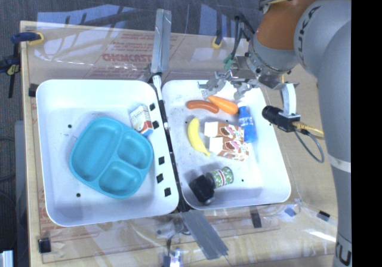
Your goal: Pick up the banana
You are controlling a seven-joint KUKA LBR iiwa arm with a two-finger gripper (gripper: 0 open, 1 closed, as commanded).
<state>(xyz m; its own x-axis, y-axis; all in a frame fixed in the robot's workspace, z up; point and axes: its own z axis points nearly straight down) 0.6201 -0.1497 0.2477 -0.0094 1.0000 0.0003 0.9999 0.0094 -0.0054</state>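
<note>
Above the right bin's [271, 167] far rim, the end effector [230, 85] hovers open, gripping nothing. Approach step: it must descend leftward onto the banana [197, 136]

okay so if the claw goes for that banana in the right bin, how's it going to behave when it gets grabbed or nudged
The banana looks smooth and curved, so it may pivot or slip between fingers rather than roll far. It is probably toy plastic, light and stiff, though that is a guess. It lies apart from the white box beside it, so a nudge could push it against that.

The banana [197, 135] lies in the right bin [271, 191], the gripper [230, 85] above its far rim.
</note>
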